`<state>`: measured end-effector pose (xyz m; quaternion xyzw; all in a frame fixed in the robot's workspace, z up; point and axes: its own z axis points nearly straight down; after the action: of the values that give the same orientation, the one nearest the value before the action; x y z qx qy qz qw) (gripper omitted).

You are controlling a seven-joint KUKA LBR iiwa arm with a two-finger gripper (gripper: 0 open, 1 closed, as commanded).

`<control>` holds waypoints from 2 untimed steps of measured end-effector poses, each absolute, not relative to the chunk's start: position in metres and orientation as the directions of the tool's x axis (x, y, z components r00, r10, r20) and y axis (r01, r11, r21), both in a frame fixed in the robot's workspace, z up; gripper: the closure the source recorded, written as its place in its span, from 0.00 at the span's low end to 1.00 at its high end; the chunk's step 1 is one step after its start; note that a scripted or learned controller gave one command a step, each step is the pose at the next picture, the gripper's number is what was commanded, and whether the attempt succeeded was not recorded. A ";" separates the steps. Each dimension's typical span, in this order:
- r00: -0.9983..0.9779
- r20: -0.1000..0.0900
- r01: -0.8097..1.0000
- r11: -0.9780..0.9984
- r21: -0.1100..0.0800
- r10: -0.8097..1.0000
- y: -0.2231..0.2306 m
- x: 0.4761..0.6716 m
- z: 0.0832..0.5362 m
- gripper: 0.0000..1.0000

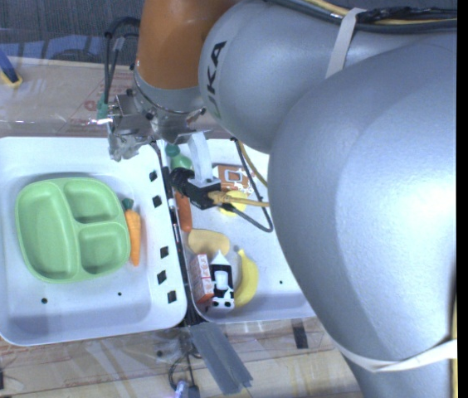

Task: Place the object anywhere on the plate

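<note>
A light green divided plate (70, 229) lies in the left bin (18, 322). An orange carrot (134, 237) with a green top lies on the bin floor, right against the plate's right rim. My gripper (124, 143) hangs over the far right corner of the left bin, above and behind the carrot, under the orange wrist band. Nothing shows between its fingers from this angle.
The right bin (280, 301) holds a banana (249, 279), a tan rounded item (207, 241), a cow-patterned carton (222, 282), a red-brown box (202, 277), an orange stick-like item (184, 211) and a small card (232, 177). My arm covers much of that bin.
</note>
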<state>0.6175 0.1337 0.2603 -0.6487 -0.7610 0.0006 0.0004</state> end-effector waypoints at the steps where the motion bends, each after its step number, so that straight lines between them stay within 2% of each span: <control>1: -0.332 -0.001 0.943 0.332 0.000 0.943 0.212 0.656 0.335 1.00; 2: -0.407 0.000 0.914 0.407 0.001 0.914 0.210 0.655 0.431 1.00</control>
<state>0.6553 0.2098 0.4307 -0.5447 -0.8386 -0.0002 -0.0004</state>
